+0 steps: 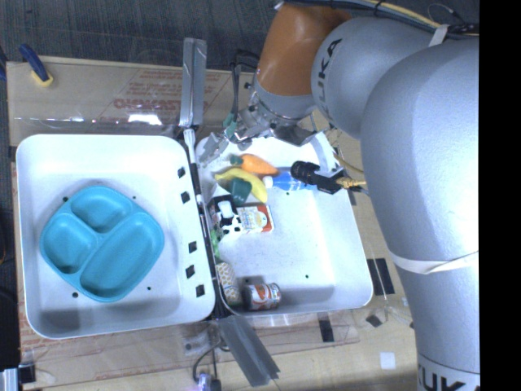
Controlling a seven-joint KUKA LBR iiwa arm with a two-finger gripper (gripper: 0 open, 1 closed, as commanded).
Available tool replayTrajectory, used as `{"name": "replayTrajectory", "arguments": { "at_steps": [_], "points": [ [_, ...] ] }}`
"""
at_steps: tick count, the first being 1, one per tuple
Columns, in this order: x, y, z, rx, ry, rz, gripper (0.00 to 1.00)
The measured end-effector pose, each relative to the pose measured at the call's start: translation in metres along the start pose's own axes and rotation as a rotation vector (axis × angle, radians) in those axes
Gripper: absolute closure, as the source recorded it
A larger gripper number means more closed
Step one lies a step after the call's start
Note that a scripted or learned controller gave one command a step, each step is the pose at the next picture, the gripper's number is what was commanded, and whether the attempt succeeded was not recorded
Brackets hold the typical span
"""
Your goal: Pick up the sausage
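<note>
My gripper (221,143) hangs over the far left corner of the right bin (326,255), close to the divider between the bins. Just below it lies a cluster of toy food: an orange carrot (259,164), a yellow banana (254,186) and a dark green piece (240,189). I cannot pick out the sausage with certainty. A tan, speckled oblong thing (225,278) against the right bin's left wall near the front may be it. Nothing shows between the fingers.
A white carton with a red label (248,218) lies mid-bin. A brown can (262,295) lies on its side at the front edge. The left bin (32,218) holds a blue divided plate (102,240). The arm's grey bulk covers the right side.
</note>
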State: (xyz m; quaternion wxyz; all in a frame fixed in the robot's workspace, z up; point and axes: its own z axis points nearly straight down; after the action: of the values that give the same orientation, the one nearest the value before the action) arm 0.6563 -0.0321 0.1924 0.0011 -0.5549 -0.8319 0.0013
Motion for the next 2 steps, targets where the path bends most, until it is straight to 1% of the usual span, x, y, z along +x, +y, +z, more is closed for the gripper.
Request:
{"name": "replayTrajectory", "arguments": {
  "at_steps": [1, 2],
  "points": [
    [-0.066, -0.027, 0.054, -0.001, 0.0, -0.042, 0.0],
    [-0.041, -0.089, 0.072, -0.01, -0.003, 0.047, 0.0]
  ]
}}
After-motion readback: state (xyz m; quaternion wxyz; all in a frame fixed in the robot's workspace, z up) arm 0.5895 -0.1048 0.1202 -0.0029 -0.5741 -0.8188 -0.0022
